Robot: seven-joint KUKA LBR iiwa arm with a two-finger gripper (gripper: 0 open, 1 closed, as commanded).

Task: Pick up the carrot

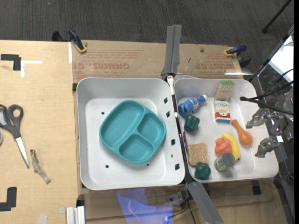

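tool: your tool point(267, 133) sits at the right edge of the right bin, its two metal fingers point(256, 121) spread apart with nothing between them.
carrot: your carrot point(241, 131) lies in the right bin just left of the tool, narrow end toward the far side, near but apart from the fingers.
right bin: the right bin point(247, 171) also carries the rest of the small things.
banana: a yellow banana point(232, 143) lies just nearer than the carrot, touching an orange-red piece point(222, 145) on its left.
can: a grey-topped can point(225, 162) stands at the banana's near end.
carton: a small juice carton point(223, 102) lies flat at the far side of the bin.
bottle: a blue bottle point(190, 104) lies on its side to the left of the carton.
green pieces: one dark green piece point(191, 123) is below the bottle, another point(202, 171) by the near wall.
bread: a bread slice point(197, 153) lies between them.
left bin: the left bin point(88, 139) holds a teal divided plate point(133, 131).
desk: scissors point(15, 127) lie on the desk point(42, 101) well to the left.
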